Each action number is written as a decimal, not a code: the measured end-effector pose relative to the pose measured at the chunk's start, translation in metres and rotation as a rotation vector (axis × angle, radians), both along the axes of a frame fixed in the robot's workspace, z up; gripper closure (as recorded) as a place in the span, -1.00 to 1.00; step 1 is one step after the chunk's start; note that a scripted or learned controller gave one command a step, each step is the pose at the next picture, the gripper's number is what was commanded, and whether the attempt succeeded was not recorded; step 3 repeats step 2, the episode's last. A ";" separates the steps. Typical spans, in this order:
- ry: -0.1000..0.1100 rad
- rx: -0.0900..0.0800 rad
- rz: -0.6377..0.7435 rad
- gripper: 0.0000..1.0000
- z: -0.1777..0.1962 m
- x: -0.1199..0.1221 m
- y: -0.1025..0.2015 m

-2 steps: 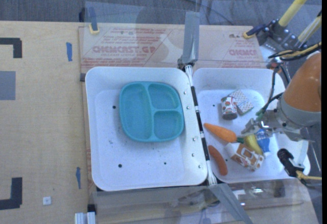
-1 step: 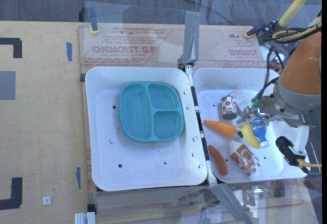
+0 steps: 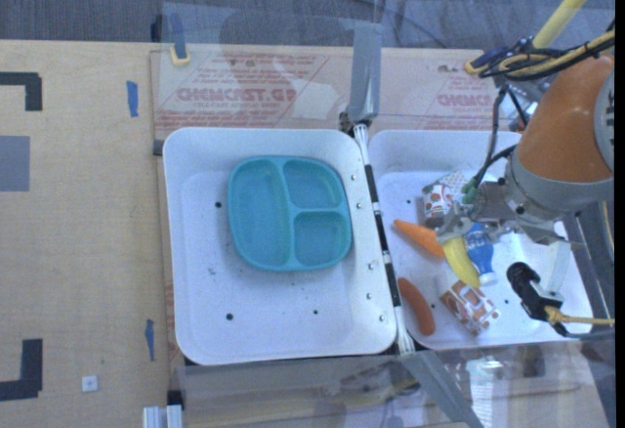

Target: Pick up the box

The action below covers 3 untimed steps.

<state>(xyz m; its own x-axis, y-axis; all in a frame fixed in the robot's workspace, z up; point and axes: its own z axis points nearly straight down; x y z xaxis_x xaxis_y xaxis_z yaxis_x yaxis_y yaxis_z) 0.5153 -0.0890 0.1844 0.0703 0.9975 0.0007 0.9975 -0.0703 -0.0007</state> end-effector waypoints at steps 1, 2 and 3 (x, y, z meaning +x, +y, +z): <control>0.001 0.000 0.076 1.00 0.000 -0.006 0.002; 0.001 0.000 0.080 1.00 0.000 -0.013 0.005; 0.001 0.000 0.080 1.00 0.000 -0.013 0.005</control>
